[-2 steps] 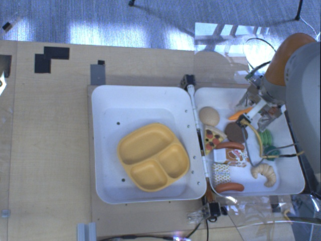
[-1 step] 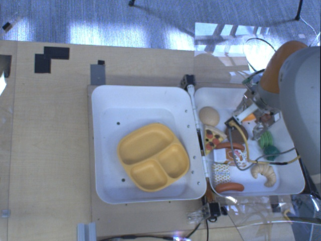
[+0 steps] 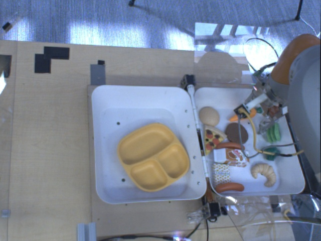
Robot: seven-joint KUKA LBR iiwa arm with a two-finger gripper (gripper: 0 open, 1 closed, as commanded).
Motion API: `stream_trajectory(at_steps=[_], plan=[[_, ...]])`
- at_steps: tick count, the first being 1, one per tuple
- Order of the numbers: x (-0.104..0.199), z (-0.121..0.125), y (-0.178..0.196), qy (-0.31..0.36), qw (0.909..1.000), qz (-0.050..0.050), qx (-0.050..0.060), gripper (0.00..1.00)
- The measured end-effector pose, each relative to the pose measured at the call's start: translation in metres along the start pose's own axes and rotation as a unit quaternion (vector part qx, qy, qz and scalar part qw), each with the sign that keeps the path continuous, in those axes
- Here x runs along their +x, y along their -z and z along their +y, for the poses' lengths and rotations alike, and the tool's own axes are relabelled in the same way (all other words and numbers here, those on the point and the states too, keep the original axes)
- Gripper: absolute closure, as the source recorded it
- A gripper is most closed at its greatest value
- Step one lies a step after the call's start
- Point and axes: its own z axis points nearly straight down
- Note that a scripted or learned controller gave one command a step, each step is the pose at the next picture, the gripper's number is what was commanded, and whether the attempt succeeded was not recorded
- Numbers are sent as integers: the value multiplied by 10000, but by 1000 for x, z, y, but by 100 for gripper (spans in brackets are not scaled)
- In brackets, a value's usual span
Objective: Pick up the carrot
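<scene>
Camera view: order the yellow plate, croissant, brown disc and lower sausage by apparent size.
1. yellow plate, by far the largest
2. croissant and brown disc, too alike to rank
3. lower sausage, long but thin

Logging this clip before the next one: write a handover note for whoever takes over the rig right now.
Hand: low over the far part of the right white bin. I cannot tell whether it is open or shut.
Small orange toy carrot: lying in that bin, just beyond the brown round disc, partly covered by the robot's own fittings.
Done: the arm is over the bin, close to the carrot.
Left: grasp it and lift it. No hold is confirmed.
</scene>
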Motion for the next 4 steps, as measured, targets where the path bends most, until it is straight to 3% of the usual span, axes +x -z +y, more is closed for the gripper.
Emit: stream_trajectory(at_steps=[1,2,3,4], plan=[[-15,-13,-1,-1365,9905,-73,-137,0],[8,-43,-2,-1245,9921,-74,-143,0],[-10,-71,-1,-1365,9905,-66,-156,0],[22,-22,-1,-1364,9905,-73,-152,0]])
